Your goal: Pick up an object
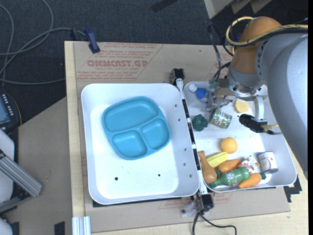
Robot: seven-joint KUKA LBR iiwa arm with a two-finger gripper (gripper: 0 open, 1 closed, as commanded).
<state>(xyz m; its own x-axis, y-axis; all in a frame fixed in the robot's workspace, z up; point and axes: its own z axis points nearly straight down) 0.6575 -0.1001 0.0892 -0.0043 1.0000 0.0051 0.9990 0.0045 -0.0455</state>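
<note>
My gripper (218, 102) is low over the back of the right bin (281, 153), under the orange-banded wrist. Just in front of it, touching or nearly touching, lies a small tilted can with a green label (221, 119). Left of the can sits a dark green round piece (199, 123). A blue and white item (198, 91) lies behind and to the left of the gripper, and a pale yellow piece (241, 105) lies to its right, partly hidden by the arm.
Toward the front of the right bin are an orange (228, 145), a corn cob (217, 157), a carrot (251, 181), a green bottle-like toy (234, 176) and a small red and white can (267, 161). The left bin (98, 180) holds a blue divided plate (136, 127).
</note>
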